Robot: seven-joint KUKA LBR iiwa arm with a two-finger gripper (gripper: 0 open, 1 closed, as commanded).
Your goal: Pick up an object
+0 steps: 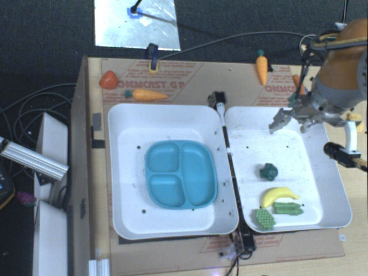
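Four toys lie below the tool

Four small things in the right bin
Dark green broccoli apart; yellow banana, green pod, green knobbly piece clustered near the front.

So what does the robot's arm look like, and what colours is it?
The arm is chunky and rounded, grey with a big orange band above the wrist. Thin dark cables loop beside the band. At its end sits a grey metal gripper with two thin fingers.
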